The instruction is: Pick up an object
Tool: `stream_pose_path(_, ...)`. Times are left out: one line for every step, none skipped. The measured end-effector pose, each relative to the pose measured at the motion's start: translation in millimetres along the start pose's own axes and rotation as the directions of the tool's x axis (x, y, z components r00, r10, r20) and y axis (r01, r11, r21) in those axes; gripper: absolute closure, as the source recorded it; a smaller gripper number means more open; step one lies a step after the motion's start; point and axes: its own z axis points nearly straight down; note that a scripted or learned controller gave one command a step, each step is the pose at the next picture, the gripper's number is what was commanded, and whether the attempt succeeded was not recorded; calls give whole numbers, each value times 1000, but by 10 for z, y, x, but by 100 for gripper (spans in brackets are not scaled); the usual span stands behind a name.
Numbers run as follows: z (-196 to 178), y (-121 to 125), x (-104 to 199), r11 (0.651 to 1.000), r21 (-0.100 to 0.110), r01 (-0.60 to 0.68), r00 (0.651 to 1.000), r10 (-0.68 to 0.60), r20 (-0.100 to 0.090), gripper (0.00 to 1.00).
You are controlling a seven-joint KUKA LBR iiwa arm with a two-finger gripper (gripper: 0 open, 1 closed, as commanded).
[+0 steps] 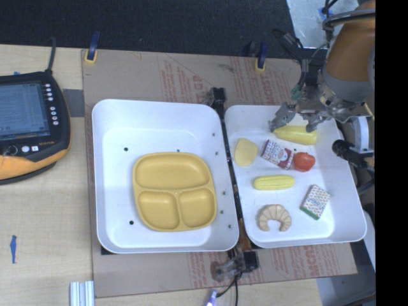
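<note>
I'm seeing the tool (296,121) hovering with its fingers spread wide, the yellow banana (296,135) lying just beneath them in the right bin (344,190), not gripped.

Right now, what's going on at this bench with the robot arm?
The arm's gripper is spread open over the back of the right bin, just above a yellow banana-like toy, apparently about to grab it; nothing is held yet. Also in that bin: a yellow chip, a red-and-white packet, a tomato, a corn cob, a croissant and a small green box. The left bin holds a yellow divided tray.
</note>
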Motion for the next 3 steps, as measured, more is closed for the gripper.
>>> stream_pose_path(383, 17, -418, 1000, 3, 0, 1000, 0, 2, 0)
stream_pose_path(787, -58, -884, 1000, 3, 1, 1000, -1, 1, 0)
stream_pose_path(1125, -278, -642, 1000, -8, -1, 1000, 1, 4, 0)
